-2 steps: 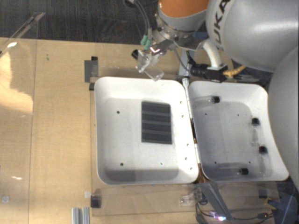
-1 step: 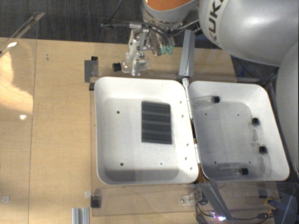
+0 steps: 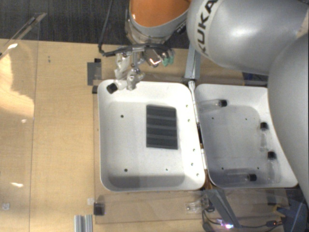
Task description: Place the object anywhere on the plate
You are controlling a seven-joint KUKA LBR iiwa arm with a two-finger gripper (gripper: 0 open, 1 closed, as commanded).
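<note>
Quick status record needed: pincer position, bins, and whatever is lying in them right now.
pincer: over the far left corner of the left bin
left bin: white, holds a dark ribbed rectangular piece lying flat near its middle
small dark item: at the left bin's far left corner, beside the pincer
right bin: white, partly covered by the arm
plate: cannot identify one

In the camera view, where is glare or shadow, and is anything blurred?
Camera view: glare on the bench at far left and bright highlights on the grey arm; soft shadow along the near wall of the left bin; the gripper looks slightly blurred; the dark ribbed plate is sharp.
</note>
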